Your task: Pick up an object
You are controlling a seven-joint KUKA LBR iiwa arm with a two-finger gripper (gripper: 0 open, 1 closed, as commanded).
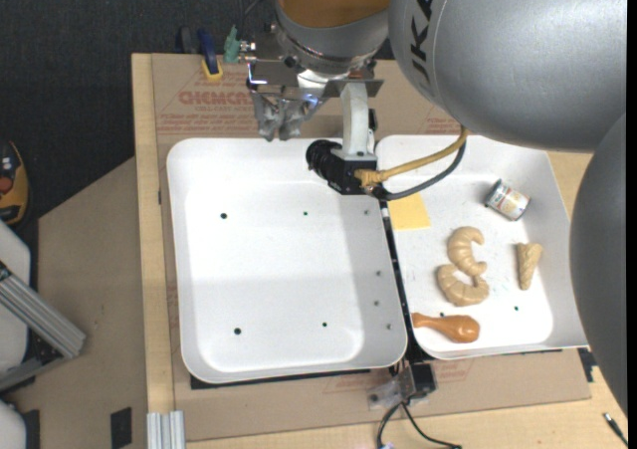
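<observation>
Nothing is picked up yet — gripper (282, 123) hangs at upper centre above the left bin (199, 238); whether it is open cannot be told. Croissant (465, 266) and other objects lie in the right bin (542, 178) — lower right.

Below me a brown cardboard sheet (149, 238) covers the counter; dark carpeted floor (80, 39) stretches beyond it, evenly lit.
</observation>
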